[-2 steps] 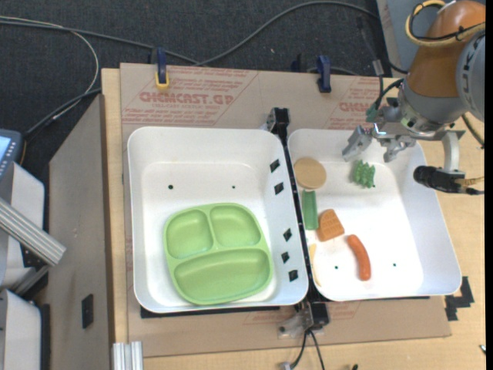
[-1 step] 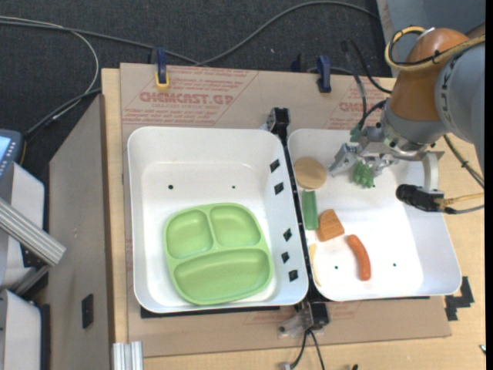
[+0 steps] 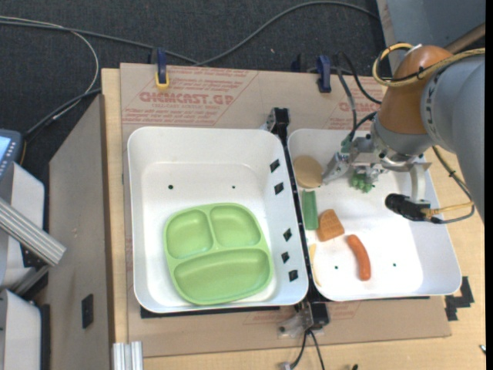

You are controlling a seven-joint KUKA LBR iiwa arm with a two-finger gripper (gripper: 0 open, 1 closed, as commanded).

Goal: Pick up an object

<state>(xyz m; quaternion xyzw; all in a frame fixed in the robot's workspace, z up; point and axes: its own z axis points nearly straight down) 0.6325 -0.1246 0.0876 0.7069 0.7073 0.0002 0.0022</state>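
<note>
Green, a small object (image 3: pixel 360 181) lies near the far edge of the right bin (image 3: pixel 431 280), directly under the gripper (image 3: pixel 362 169), so you are likely at the reach step. Whether the claw is apart or clamped cannot be told. Next, confirm a grasp before lifting.

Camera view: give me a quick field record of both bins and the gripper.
left bin: green divided plate
right bin: tan round piece, green stick, orange wedge, red sausage, small green item
gripper: low over the right bin's far end, by the small green item
grasp: cannot tell
</note>
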